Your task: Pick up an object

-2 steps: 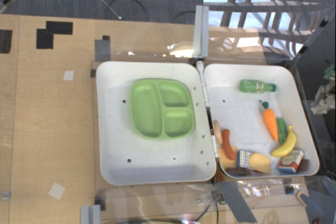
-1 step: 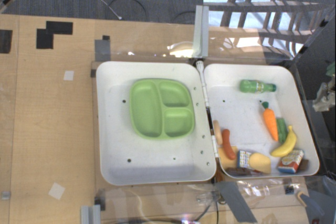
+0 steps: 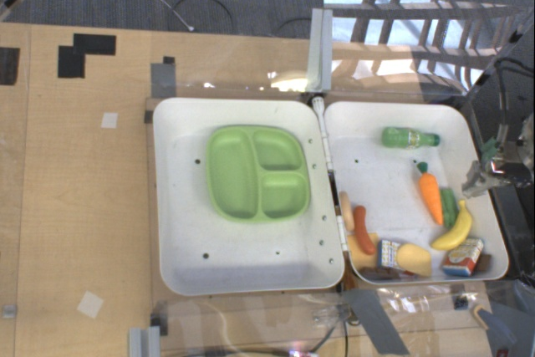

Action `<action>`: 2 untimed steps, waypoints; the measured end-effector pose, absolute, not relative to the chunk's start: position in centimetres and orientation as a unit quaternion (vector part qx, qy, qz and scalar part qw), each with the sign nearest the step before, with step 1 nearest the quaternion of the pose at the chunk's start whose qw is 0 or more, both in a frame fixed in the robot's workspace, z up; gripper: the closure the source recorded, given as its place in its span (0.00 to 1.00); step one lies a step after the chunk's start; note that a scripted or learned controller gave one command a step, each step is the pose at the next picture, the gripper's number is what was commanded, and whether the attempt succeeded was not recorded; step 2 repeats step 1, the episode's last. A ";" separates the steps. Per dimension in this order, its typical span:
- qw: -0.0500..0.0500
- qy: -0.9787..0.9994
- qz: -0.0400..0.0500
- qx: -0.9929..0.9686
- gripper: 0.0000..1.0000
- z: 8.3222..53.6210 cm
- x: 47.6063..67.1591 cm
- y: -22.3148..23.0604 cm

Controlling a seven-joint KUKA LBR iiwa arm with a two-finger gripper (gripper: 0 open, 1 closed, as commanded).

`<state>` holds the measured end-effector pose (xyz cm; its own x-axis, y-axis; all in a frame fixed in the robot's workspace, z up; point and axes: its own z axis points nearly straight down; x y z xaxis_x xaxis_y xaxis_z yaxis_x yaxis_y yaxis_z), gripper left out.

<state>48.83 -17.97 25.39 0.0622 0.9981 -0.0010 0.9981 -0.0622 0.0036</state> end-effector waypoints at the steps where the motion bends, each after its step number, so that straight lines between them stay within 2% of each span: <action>1: 0.004 0.687 0.002 0.727 1.00 26.6 49.0 -17.9; 2: 0.004 0.687 0.002 0.727 1.00 26.6 49.0 -17.9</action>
